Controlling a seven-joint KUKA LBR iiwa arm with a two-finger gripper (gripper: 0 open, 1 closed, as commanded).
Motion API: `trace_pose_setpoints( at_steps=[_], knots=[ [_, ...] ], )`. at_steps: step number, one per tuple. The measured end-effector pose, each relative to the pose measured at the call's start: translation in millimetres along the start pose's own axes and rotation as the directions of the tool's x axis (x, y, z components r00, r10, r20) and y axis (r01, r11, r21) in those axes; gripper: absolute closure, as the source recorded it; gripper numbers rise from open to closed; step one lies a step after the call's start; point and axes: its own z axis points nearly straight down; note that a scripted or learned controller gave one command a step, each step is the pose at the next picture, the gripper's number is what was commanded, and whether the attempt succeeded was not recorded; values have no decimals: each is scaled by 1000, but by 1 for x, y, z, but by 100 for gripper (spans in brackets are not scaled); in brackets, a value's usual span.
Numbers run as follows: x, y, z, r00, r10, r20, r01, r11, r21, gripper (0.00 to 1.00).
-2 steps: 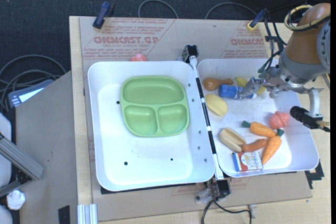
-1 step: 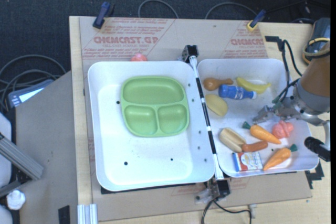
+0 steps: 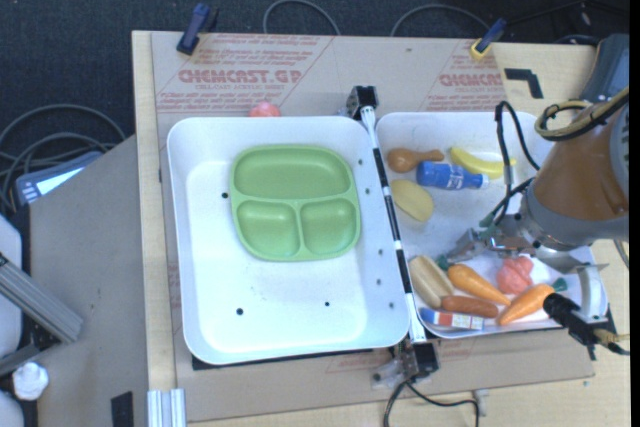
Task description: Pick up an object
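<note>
Claw (image 3: 487, 238): open, holding nothing, just above the carrot (image 3: 478, 283)
Carrot: beside the hot dog (image 3: 432, 280), right bin (image 3: 420, 125)

**A robot lab bench, not a kitchen**

I'm looking at a test setup. The bench (image 3: 300, 65) is topped with printed cardboard held by a blue clamp (image 3: 194, 27) at its far-left corner. Loose cables (image 3: 50, 140) trail over dark carpet left of the bench. An aluminium rail (image 3: 40, 300) sits by the bench's near-left side, and the food on the bench is plastic toys (image 3: 480, 290).
</note>
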Motion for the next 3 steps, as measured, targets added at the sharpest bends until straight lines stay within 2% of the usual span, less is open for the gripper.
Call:
trace_pose_setpoints(
  at_steps=[1, 2, 3],
  knots=[
    [82, 69, -117, 1000, -2, 0, 2, 1000, -4, 0],
    [36, 17, -94, 1000, 2, 2, -2, 1000, 1, 0],
    [46, -18, 0, 1000, 1, 1, -1, 1000, -1, 0]
  ],
)
